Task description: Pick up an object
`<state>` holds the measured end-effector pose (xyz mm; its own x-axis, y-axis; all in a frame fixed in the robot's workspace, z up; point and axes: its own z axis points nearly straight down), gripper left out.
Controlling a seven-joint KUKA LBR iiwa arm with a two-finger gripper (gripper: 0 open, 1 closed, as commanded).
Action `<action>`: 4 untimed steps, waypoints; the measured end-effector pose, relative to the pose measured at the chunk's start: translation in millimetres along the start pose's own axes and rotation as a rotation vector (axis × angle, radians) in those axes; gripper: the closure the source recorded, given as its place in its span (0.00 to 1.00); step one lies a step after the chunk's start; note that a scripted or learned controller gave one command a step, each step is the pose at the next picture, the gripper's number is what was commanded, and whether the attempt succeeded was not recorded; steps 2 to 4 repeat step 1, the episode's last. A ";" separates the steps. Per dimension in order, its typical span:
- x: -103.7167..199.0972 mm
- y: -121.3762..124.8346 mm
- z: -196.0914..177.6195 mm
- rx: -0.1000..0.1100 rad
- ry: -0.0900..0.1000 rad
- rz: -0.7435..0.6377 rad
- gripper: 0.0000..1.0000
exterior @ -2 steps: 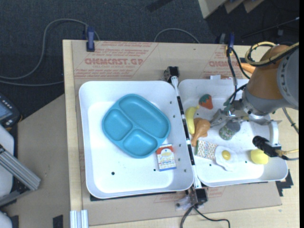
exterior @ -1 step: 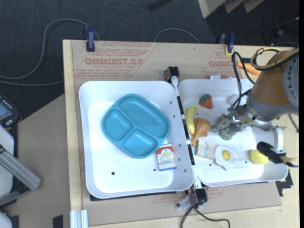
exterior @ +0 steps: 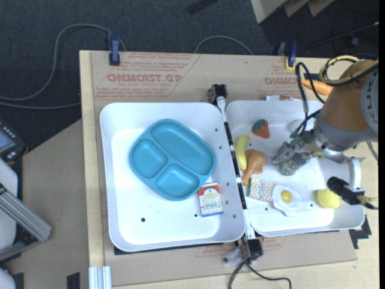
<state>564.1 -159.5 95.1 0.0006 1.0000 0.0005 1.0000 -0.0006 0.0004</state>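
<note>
We see the counter (exterior: 150, 80) carrying two shallow white bins side by side, the left bin (exterior: 120, 215) and the right bin (exterior: 301, 221), their inner walls touching along the middle. In the left bin, a blue divided plate (exterior: 171, 159) lies near the centre, tilted so its long side runs from the far left toward the near right, and a small carton (exterior: 210, 200) with a red top sits just beside the plate's near right corner, close to the bin's right wall. In the right bin, a strawberry (exterior: 260, 127) lies toward the far edge, a yellow banana (exterior: 241, 151) rests along the left wall, and an orange-brown piece shaped like a drumstick (exterior: 252, 164) lies just beside it, touching or nearly touching. Nearer the front edge we find a patterned packet (exterior: 261, 189), then a fried egg (exterior: 286, 197) just beside it, and a lemon (exterior: 328, 198) toward the near right corner. The arm (exterior: 352, 110) reaches in over the right bin's right side, and its gripper (exterior: 290, 157) is down near the bin's centre, over a small dark greenish object (exterior: 288, 167) that we cannot identify. Whether the gripper is released or clenched, we cannot tell, since its tip is a dark blur against that object.
</note>
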 end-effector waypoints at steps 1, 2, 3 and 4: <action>46.6 55.0 10.8 -0.004 -0.001 -0.007 1.00; 46.6 55.0 10.8 -0.004 -0.001 -0.007 1.00; 46.6 55.0 10.8 -0.004 -0.001 -0.007 1.00; 46.6 55.0 10.8 -0.004 -0.001 -0.007 1.00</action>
